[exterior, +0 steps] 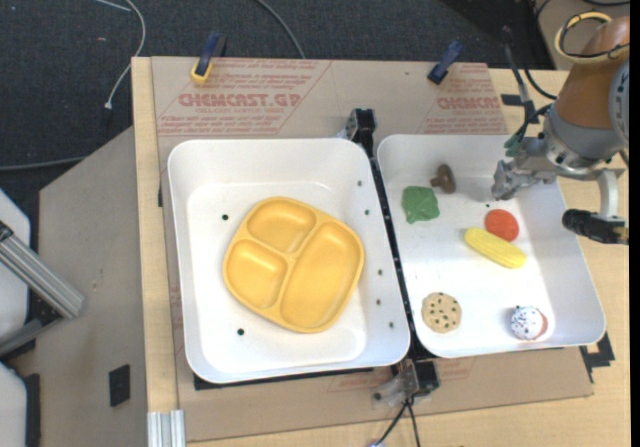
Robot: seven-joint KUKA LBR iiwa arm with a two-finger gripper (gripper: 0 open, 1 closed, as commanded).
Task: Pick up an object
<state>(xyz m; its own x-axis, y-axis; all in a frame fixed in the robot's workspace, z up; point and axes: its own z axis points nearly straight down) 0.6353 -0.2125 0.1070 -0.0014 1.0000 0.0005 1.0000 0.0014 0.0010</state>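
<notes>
The right bin holds several small objects. A green leafy piece and a small brown lump lie near its back. An orange-red ball sits beside a yellow corn-like piece. A cookie and a white speckled ball rest near the front. My gripper hangs low over the bin's back right, just behind the orange-red ball, and I see nothing held in it.
The left bin carries a yellow divided plate. Blue clamps pin the cardboard at the back. A black clip sits between the bins. Cables trail across the dark floor behind.
</notes>
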